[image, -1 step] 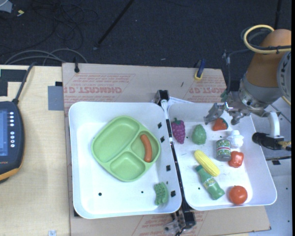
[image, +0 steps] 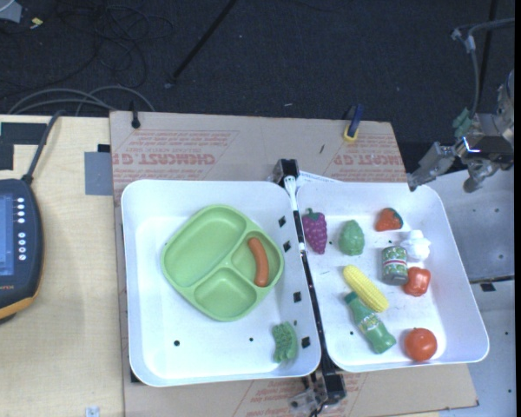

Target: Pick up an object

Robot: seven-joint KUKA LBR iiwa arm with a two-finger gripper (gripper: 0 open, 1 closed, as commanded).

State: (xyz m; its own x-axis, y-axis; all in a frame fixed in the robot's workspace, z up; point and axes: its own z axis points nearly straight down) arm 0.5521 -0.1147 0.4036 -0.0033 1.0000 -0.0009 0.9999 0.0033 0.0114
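Observation:
The right bin holds several toy foods: purple grapes, a green pepper, a strawberry, a small jar, a white piece, a red pepper, a corn cob, a green bottle and a tomato. In the left bin a green divided plate carries a sausage, and a broccoli lies near the front right corner. My gripper hangs above the bench just beyond the right bin's far right corner, apart from every object.
A cardboard sheet lies under both bins. A control pendant rests on the wooden bench at the left. A blue and yellow clamp sits at the cardboard's far edge. Cables run over the dark floor behind.

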